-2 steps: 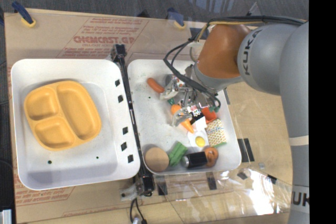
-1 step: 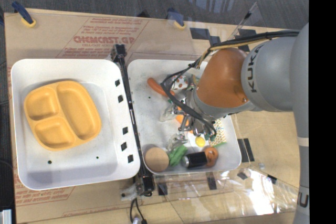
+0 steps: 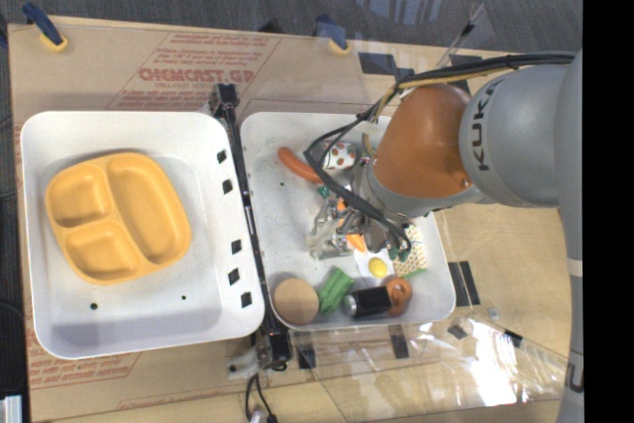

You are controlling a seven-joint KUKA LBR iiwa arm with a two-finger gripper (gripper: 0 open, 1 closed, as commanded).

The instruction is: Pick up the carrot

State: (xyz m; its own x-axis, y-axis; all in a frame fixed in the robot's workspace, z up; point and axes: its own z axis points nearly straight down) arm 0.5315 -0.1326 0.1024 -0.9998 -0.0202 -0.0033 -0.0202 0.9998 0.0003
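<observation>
Camera view: carrot lies in the right bin, upper-left part, long axis running upper-left to lower-right, just up-left of the gripper over the central clutter; finger opening cannot be told from this angle.

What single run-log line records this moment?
task: pick up carrot | carrot: lying in right bin, ungrasped | gripper: low over clutter | left bin: yellow tray

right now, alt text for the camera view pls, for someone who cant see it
A grey robot arm reaches from the right into the right white bin, its gripper low among small items, just below and right of an orange carrot. The left bin holds a yellow divided tray.
</observation>
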